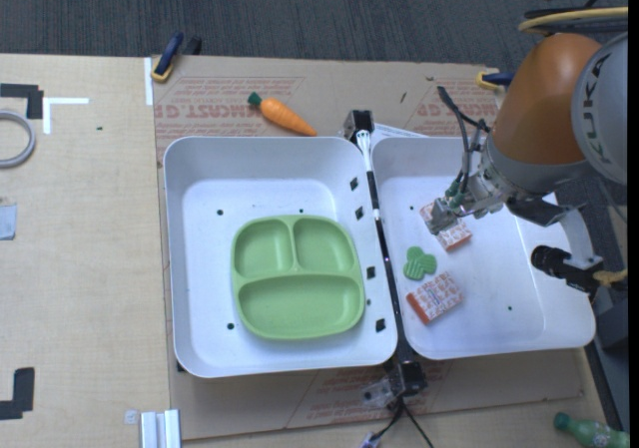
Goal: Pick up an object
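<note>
Red-and-white block, far-left part of the right bin: likely pick target, since the gripper sits right on its left-far edge. Block looks tilted, one end under the fingers, probably lifted or nudged by contact. Jaw state: cannot tell, the wrist and cabling crowd the tips from this angle. Can't confirm the block is between the fingers, so not calling it held.

Just nearer in the same bin: green clover-shaped piece, flat, apart from the block. Nearer again, a second red-and-white block, flat, angled, touching neither. All three bunch along the bin's left side by the divider, which explains the arm reaching across the whole bin from the right.

Left bin holds a green divided plate, centred, upright. Toy carrot lies on the cardboard beyond the bins, out of play.

Risk, my read: an edge-on approach may push the block rather than grip it.
</note>
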Robot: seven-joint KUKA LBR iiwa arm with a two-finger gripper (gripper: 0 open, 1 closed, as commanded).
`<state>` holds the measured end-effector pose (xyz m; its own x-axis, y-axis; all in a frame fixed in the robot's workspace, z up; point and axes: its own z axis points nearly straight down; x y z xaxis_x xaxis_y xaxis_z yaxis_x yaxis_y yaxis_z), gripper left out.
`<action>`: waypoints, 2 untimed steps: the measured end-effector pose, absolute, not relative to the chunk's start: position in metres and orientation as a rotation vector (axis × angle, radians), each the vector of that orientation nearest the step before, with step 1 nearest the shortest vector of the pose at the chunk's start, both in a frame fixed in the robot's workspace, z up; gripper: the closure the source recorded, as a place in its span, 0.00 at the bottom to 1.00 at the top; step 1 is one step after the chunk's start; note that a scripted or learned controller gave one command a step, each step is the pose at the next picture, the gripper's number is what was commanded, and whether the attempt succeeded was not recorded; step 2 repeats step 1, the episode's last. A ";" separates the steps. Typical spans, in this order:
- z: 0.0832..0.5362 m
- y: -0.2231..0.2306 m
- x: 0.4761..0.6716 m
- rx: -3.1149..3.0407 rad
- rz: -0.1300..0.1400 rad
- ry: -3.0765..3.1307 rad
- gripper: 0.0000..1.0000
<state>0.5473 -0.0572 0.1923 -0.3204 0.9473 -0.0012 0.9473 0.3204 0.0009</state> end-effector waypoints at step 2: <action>0.298 -0.009 0.494 1.671 0.001 2.657 1.00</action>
